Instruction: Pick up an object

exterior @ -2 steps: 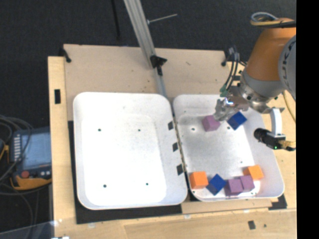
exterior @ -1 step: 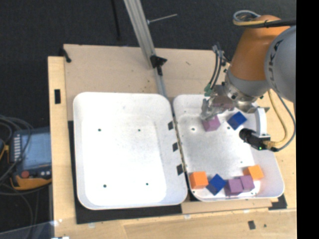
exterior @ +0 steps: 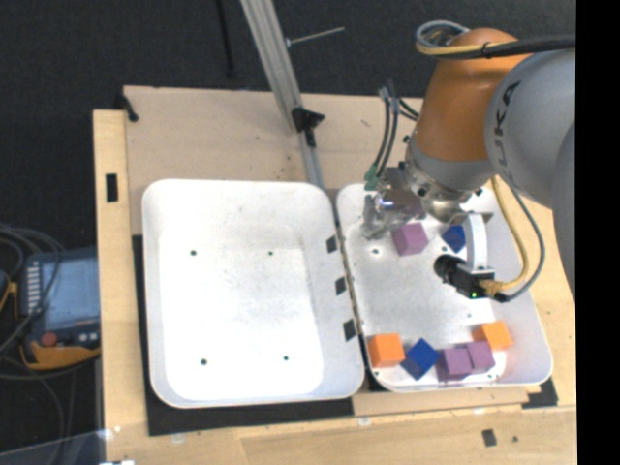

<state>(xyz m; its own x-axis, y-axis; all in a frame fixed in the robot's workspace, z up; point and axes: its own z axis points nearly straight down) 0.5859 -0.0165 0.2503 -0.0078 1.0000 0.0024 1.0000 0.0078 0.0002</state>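
Purple block (exterior: 410, 238) lies in your right bin (exterior: 387, 289), near its upper end — the pincer (exterior: 383, 213) hangs just beside it, to its left; whether it is spread or pinching, I cannot tell.

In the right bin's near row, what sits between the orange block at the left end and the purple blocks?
A blue block lies between the orange block and the purple blocks, seen in the camera view.

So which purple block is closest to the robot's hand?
The purple block up top, alone, right beside the hand. The other two purple blocks sit together far off at the right bin's bottom edge.
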